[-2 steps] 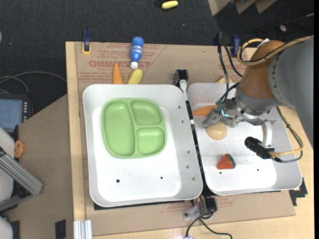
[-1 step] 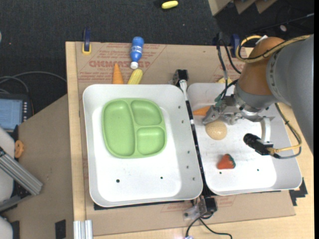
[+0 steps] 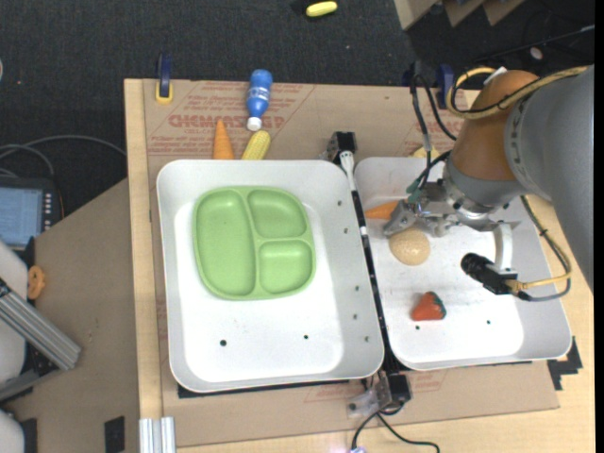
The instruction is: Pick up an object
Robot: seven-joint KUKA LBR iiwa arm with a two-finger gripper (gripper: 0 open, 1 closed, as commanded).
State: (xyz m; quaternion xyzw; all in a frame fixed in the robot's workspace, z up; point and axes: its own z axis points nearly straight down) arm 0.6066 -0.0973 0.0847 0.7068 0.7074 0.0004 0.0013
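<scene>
- Camera view from above the bench: the gripper (image 3: 415, 217) is low over the right bin (image 3: 538, 333), near its upper-left part, with the grey arm (image 3: 557, 130) reaching in from the right.
- Just below and touching or nearly touching the fingertips sits a beige round object (image 3: 410, 248); it has no real long axis, so approach angle should matter little.
- An orange piece (image 3: 379, 211) lies just to the gripper's left, by the bin wall; a red strawberry-like object (image 3: 427, 307) rests well below, toward the bin's near edge.
- Whether the gripper's jaws stand apart or together cannot be told; the mechanism is a dark tangle at this slant.
- Left bin (image 3: 189, 338) carries a green divided plate (image 3: 254, 243).
- Red printing on the cardboard (image 3: 311, 97) behind the bins is partly hidden by a blue-capped bottle (image 3: 258, 98); it probably begins "CHEM", but stays too faint to read surely.
</scene>
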